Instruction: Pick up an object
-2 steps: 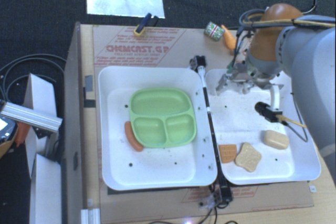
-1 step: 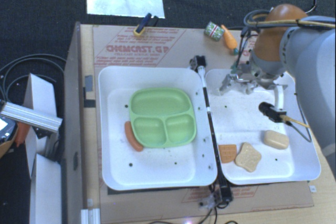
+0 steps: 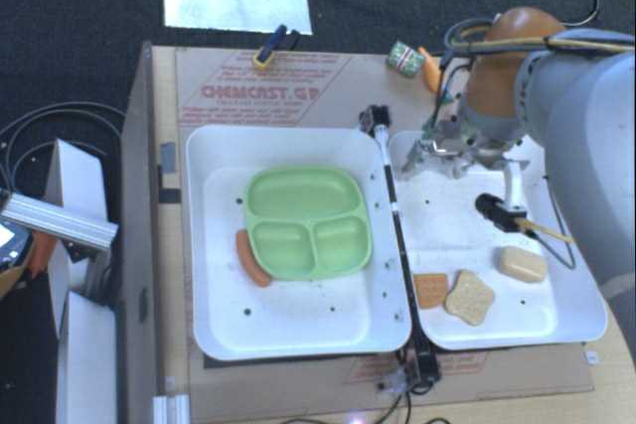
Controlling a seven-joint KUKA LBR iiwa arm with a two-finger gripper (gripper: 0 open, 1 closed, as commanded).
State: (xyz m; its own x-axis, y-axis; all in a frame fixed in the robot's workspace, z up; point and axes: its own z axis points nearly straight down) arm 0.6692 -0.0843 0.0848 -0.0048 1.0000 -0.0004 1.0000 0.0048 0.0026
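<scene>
Nearest you, along the front of the right bin (image 3: 449,231), lie three loose food pieces: a square orange cracker (image 3: 431,289) touching a tan slice of toast (image 3: 469,297), and a pale block (image 3: 522,264) near them toward the right wall. Any of these could serve as the object to pick up. They lie flat on the bin floor and each looks reachable from above.

The arm (image 3: 576,114) reaches in from the right, and its pincer (image 3: 434,159) hangs over the far left corner of that bin, close to the wall shared with the other bin and well apart from all three pieces. You cannot tell from this angle whether the pincer is released or clenched, and nothing can be seen held in it. Judging by that, no pick has been made yet.

The left bin (image 3: 219,213) holds a green divided plate (image 3: 303,221), its compartments bare, with an orange sausage (image 3: 251,258) lying just beside its left edge. Both bins rest side by side on the surface (image 3: 268,89), probably so the arm can reach either.
</scene>
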